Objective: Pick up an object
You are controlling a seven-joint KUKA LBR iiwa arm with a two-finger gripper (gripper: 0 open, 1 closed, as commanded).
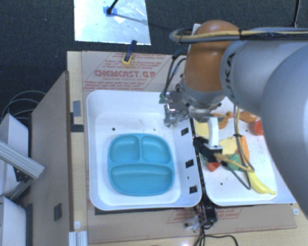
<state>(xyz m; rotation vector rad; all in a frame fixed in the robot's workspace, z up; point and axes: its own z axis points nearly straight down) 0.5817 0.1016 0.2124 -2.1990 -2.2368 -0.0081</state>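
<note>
In the shallow white bin at the view's right point(231, 193), near its front edge, lies a curved yellow plastic toy banana point(260, 185) among other small toy foods. It looks light, rigid and slick, so a grip across its thicker middle seems safest. The claw point(170, 114) hangs over the neighbouring white bin's point(98, 137) far corner. I cannot tell how far open it is.

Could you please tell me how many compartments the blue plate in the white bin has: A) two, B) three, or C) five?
B: the blue plate shows two smaller compartments side by side along its far edge and one wide compartment along its near edge.
</note>
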